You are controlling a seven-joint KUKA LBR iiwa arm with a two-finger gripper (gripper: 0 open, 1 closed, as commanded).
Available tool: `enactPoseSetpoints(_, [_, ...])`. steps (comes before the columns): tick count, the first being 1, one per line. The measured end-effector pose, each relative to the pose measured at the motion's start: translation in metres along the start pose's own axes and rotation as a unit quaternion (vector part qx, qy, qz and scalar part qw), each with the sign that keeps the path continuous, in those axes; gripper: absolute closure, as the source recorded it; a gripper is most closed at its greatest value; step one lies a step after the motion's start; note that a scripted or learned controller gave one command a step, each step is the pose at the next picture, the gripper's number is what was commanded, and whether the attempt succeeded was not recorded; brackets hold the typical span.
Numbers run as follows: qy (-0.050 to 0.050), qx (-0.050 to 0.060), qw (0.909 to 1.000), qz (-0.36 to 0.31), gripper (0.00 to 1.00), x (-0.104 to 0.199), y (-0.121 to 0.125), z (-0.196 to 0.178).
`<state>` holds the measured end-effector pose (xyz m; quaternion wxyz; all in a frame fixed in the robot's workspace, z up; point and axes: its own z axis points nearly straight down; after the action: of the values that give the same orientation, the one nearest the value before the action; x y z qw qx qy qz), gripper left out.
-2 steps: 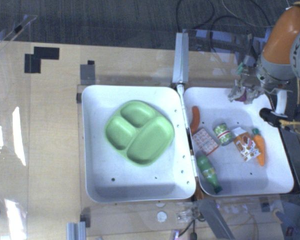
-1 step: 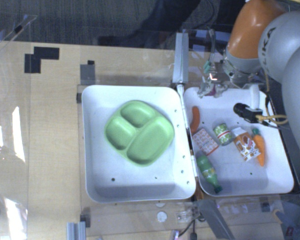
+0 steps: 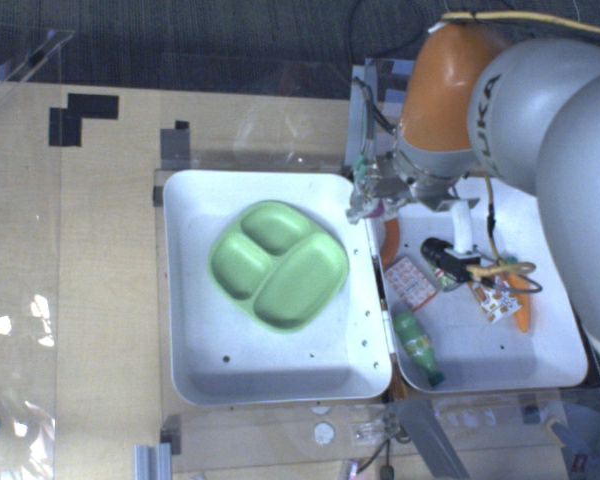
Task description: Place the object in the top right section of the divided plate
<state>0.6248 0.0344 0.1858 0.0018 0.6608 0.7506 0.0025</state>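
Claw, grip state indiscernible, above the bins' shared edge; green bottle lies below it: probably light, smooth, slippery, best gripped mid-body; plate to its left.

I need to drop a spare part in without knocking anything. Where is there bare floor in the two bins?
Left bin: bare floor all around the green divided plate, widest along the near wall. Right bin: crowded; green bottle, card and small objects beneath the arm.

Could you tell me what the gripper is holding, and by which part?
It cannot be told: the gripper sits over the bins' shared edge, and nothing visibly hangs from it.
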Motion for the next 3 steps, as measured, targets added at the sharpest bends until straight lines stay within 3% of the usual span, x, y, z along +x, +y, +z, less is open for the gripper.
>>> enactPoseSetpoints(1, [0.0,0.0,1.0,0.0,0.0,0.0,0.0,0.0])
enactPoseSetpoints(2, [0.0,-0.003,1.0,-0.001,1.0,0.001,0.002,-0.012])
enactPoseSetpoints(3, [0.0,-0.001,0.9835,-0.181,1.0,0.05,0.011,0.0])
